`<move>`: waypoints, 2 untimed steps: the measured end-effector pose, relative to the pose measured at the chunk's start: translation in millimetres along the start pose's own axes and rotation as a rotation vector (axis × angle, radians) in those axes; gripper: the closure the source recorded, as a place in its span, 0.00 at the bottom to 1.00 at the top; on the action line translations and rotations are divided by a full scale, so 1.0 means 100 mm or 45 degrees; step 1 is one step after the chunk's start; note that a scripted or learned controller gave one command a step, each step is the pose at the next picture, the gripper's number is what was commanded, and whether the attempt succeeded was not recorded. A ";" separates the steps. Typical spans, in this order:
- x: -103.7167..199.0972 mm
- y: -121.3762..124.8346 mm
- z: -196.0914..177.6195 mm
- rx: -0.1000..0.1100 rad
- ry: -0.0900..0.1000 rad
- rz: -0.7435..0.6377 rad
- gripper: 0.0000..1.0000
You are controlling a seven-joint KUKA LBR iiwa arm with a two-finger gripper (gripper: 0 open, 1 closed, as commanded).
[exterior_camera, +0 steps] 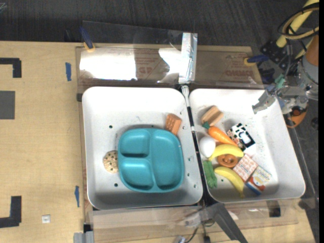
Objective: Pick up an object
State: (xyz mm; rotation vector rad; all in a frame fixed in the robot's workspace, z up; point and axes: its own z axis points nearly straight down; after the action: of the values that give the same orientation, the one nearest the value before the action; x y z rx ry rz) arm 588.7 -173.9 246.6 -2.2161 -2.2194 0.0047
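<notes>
Dark carpet and a wooden bench frame two white bins. At the right bin's [288, 151] upper right corner the gripper [264, 103] is seen; whether it is spread or pressed together cannot be told. Toys are heaped at centre-right: carrot [220, 133], egg [206, 147], bananas [229, 177]. An outlying piece should be approached vertically. No writing can be read.

I'm seeing two white bins [96, 105], one teal tray [150, 159], two bananas [229, 178], one carrot [220, 134], one egg [206, 147], one cookie [110, 161]
</notes>
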 end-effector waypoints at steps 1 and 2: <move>0.41 -0.11 1.30 0.011 0.003 -0.040 0.00; 0.39 -0.07 1.18 -0.002 -0.001 -0.038 1.00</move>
State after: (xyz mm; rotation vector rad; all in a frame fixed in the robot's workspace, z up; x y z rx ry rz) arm 581.0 -134.8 129.1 -2.1839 -2.2531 0.0037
